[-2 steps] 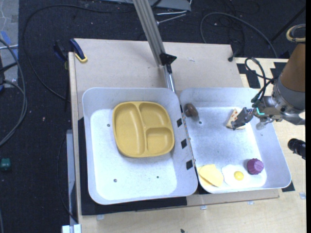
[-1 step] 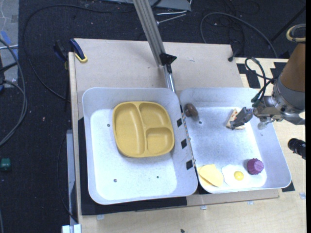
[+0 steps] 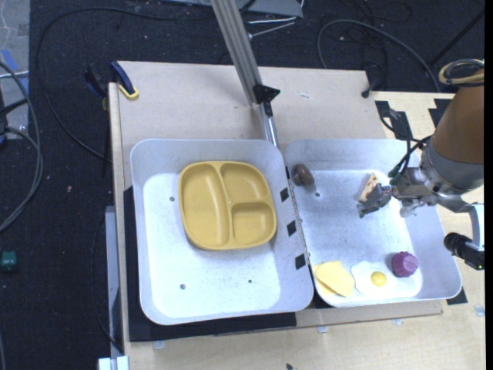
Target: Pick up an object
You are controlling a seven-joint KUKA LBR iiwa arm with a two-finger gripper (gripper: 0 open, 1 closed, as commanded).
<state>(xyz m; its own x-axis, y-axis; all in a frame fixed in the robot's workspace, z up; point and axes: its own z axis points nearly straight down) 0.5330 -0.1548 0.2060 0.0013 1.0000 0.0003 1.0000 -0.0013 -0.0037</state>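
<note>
On the far left I see the left bin (image 3: 154, 284), and in it a yellow tray (image 3: 228, 205) with three compartments, sitting towards the bin's upper middle. None of my work is there.

Moving right across the divide, the right bin (image 3: 339, 214) has a small brown lump (image 3: 304, 176) near its upper left corner. Along its near edge lie a yellow slice (image 3: 333, 278), then a fried egg (image 3: 371, 277) touching it, then a purple piece (image 3: 404, 264) just beside the egg.

Further right and higher up, the gripper (image 3: 375, 200) is low over the bin floor, reaching in from the right. Just above its tip sits a small tan piece (image 3: 372, 183), touching or nearly touching the dark fingers. This looks like the thing I am going for. I cannot tell whether the claw is spread or pressed together; the tip is a dark tangle at this angle, and I do not see the piece clearly between anything, so I count it as not held.

To do this step well, I judge I should centre the tip on the piece rather than beside it, go down to the floor, and close before lifting. The piece sits close to the bin's upper wall, so I would keep the approach steep to avoid nudging it away.

The tan piece seems slightly longer than wide, its long axis running roughly up the view with a slight lean to the right. It is too small to say which end leads.
</note>
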